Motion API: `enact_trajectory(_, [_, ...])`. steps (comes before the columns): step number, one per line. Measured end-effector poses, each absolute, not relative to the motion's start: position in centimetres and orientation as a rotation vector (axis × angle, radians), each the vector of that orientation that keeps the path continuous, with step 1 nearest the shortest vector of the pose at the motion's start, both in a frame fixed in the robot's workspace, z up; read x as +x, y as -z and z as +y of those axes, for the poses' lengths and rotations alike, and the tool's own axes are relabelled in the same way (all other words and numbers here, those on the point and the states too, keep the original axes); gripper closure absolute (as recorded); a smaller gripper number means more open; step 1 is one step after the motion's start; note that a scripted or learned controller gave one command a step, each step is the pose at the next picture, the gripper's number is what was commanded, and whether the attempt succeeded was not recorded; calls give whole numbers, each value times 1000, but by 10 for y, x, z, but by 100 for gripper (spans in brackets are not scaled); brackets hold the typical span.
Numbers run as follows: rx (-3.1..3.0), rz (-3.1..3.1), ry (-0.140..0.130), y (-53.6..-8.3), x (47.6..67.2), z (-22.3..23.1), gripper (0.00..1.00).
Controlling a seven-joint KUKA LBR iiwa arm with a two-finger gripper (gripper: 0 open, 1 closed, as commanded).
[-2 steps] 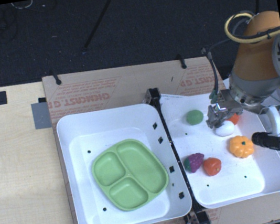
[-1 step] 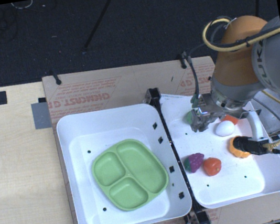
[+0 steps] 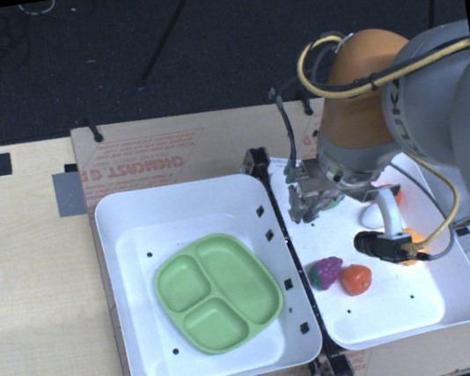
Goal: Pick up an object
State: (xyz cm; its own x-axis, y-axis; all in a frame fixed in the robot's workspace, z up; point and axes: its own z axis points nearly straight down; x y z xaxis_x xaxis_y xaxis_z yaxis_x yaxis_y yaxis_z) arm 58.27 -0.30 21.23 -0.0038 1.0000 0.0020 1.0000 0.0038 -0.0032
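My gripper (image 3: 307,204) hangs low over the far left part of the right bin (image 3: 390,317), close to the wall between the two bins. Nothing shows between its fingers. In front of it, lower in the view, lie a purple toy grape bunch (image 3: 325,272) with a green stem and, touching its right side, a red rounded toy fruit (image 3: 356,279). Both are apart from the gripper. A small orange thing (image 3: 398,195) peeks out behind the wrist, mostly hidden.
The left bin (image 3: 127,236) holds a light green divided plate (image 3: 218,293), lying flat towards its front. The grey arm (image 3: 435,104) covers the right bin's far right corner. Cardboard lies under both bins.
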Motion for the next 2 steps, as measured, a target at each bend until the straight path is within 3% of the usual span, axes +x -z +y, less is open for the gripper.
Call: enact_trajectory(2, [-2214,-2224,-2,-219,590,102,100])
